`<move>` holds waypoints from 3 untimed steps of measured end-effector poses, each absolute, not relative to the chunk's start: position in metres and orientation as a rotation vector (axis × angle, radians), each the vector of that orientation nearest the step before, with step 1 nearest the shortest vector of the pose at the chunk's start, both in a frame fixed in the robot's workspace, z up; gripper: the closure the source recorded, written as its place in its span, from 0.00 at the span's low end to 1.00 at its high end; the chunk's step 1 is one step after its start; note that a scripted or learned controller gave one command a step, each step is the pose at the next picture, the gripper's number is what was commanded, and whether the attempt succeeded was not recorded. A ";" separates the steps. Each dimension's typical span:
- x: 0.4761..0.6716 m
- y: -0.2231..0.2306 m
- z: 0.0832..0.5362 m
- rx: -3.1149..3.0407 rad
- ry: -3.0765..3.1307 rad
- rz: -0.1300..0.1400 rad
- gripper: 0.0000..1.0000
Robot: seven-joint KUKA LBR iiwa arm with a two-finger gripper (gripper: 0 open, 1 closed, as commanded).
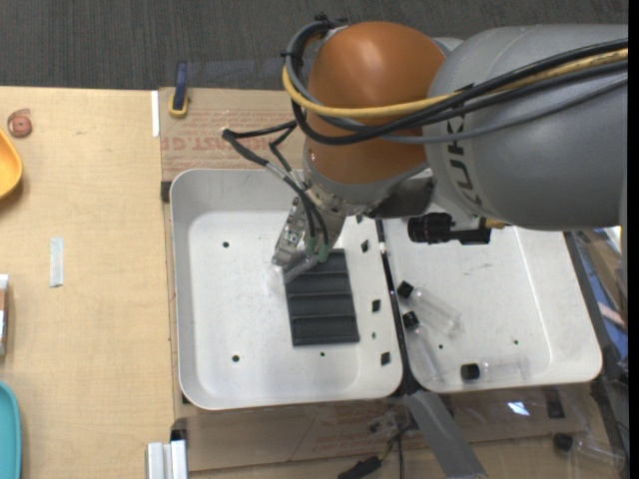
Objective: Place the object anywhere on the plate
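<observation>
A black ribbed rectangular plate [323, 305] lies flat in the left white bin [215, 367], close to its right wall. My gripper [296, 252] hangs under the orange wrist band, right over the plate's upper left corner. The wrist and cables hide most of it, and I can make out nothing held in it. A clear plastic piece [436, 314] lies in the right bin [539, 362], along with two small black bits [404, 290] [469, 371].
The grey arm covers the far part of the right bin. On the wooden bench to the left are an orange dish [6, 168], a small grey strip [57, 262], a reddish disc [18, 123] and a teal edge [6, 432].
</observation>
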State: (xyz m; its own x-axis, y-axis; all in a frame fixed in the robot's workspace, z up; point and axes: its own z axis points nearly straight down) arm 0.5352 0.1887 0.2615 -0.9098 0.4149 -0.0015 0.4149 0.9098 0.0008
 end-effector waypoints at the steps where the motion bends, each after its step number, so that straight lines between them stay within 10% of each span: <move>1: 0.505 0.216 0.233 -0.373 3.120 0.001 1.00; 2: 0.501 0.229 0.423 -0.742 3.050 0.002 1.00; 3: 0.521 0.228 0.324 -0.270 3.130 0.000 1.00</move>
